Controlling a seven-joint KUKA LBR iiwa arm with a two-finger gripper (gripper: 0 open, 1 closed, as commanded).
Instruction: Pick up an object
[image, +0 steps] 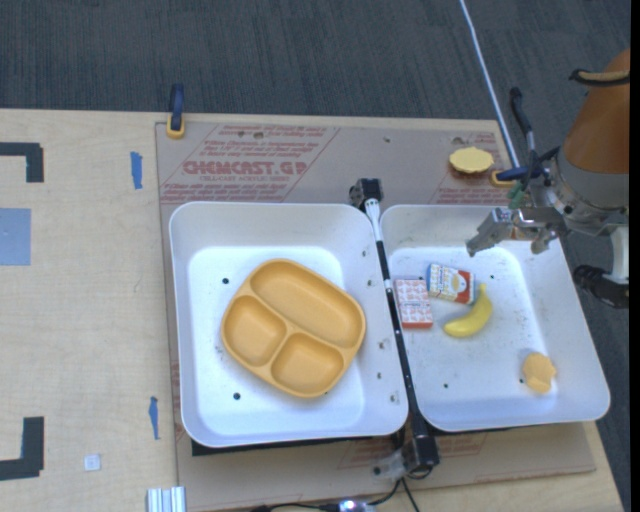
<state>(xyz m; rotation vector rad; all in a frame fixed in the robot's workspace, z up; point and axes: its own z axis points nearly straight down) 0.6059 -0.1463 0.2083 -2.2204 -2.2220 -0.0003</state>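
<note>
In the right bin, nearest the camera at about 5 o'clock, lies a small yellow-orange lump. Farther in, around the bin's middle, a banana touches a small carton, with a red-and-white packet just beside them at 9 o'clock. The left bin holds a yellow divided plate. At the right bin's far rim, 1 o'clock, the gripper hovers, fingers spread apart, holding nothing. Beyond, a yellow disc rests on the table.
</note>
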